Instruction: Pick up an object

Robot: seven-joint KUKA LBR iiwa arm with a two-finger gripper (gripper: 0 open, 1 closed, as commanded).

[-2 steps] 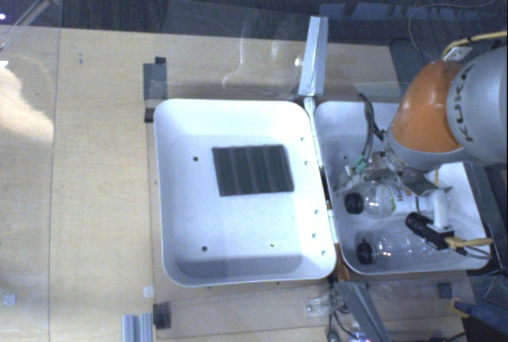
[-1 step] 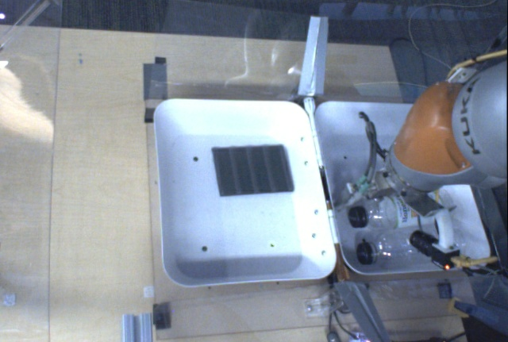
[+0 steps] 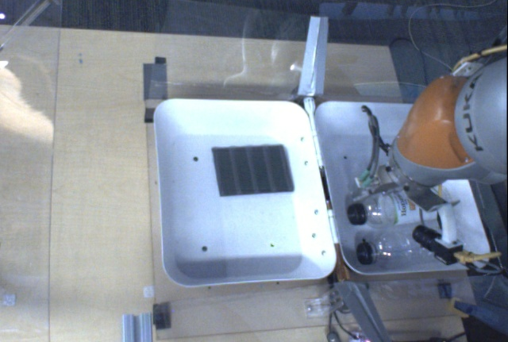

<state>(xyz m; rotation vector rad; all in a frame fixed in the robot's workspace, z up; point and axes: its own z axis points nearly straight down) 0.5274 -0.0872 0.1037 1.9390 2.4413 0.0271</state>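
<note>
So, left to right. Wooden bench (image 3: 87, 174), with a glare patch at its left edge. A black clamp block (image 3: 159, 71) sits at the far-left corner of the left bin (image 3: 178, 197), and a second one sits off its near-left corner.

In the left bin, one dark grey ribbed pad (image 3: 252, 170) lies flat, roughly centre and slightly toward the far side, apart from every wall.

A metal bar (image 3: 313, 55) runs away on the far side from the gap between the two bins.

In the right bin (image 3: 341, 126), a thin black cord (image 3: 370, 130) lies in the far-left part and leads toward the arm. Two clear plastic bottles with black caps lie in the near-left part, both on their sides with caps pointing left. The far bottle (image 3: 385, 209) is directly below the gripper (image 3: 386, 188). The near bottle (image 3: 389, 245) is just beside it, close to the bin's near wall.

The gripper is low over the far bottle; whether it touches, can't tell. The orange band (image 3: 432, 134) and the grey arm body cover the tool from above, so open or closed: can't tell. No hold on either bottle is visible. The arm reaches in from the right, over the right half of the right bin.
</note>
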